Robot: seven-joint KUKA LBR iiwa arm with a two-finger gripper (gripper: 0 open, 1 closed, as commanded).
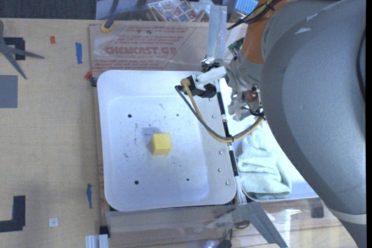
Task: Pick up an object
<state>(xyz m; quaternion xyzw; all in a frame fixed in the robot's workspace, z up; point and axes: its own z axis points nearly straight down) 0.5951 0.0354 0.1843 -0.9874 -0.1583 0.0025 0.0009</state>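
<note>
Yellow cube (pixel 161 143) in left bin (pixel 116 96): looks light and stiff; pinch across opposite flat faces. Gripper (pixel 245 103) over the bins' divide; open or closed, cannot tell.

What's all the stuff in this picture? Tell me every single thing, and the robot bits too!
block: one, yellow, near the middle of the left bin
left bin: one, white with small dark specks, on the bench
right bin: one, white, largely covered by the arm
cloth: one, pale greenish white, crumpled in the right bin beside its left wall
clear sheet: one, see-through with red lettering, behind the left bin
tape strips: two, blue, on the bench left of the left bin
bench: one, tan wood, under everything
arm: one, grey with an orange band, reaching in from the right
pincer: one, silvery, over the edge where the two bins meet
</note>
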